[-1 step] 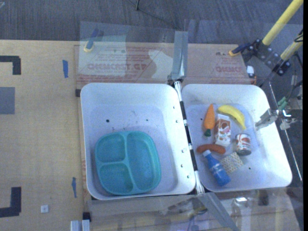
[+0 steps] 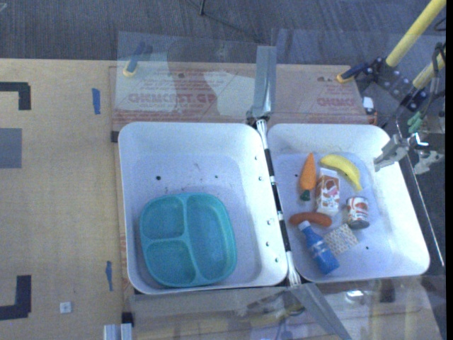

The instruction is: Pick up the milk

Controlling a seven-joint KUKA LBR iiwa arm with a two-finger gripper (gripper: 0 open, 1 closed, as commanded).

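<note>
Approach step, nothing grasped yet. Milk carton (image 2: 328, 193) lies flat near the middle of the right bin (image 2: 403, 239), red-and-white face up, long axis running roughly top-to-bottom of the view. It's crowded: carrot (image 2: 307, 173) just beside its left edge, banana (image 2: 342, 169) near its upper right corner, small can (image 2: 357, 211) just to its right, sausage (image 2: 310, 219) just below, then a blue bottle (image 2: 318, 248) and a checkered packet (image 2: 341, 239) further down. Left bin (image 2: 141, 147) holds a teal divided plate (image 2: 187, 239).

Gripper (image 2: 405, 147) sits at the right bin's upper right rim, well apart from the carton, w/ nothing between its fingers; can't tell if they're spread or pressed together, too small & cluttered there.

Next move, imo: travel left & down-view over the carton, turn the wrist so fingers close across its short width, descend w/o clipping banana or can
</note>
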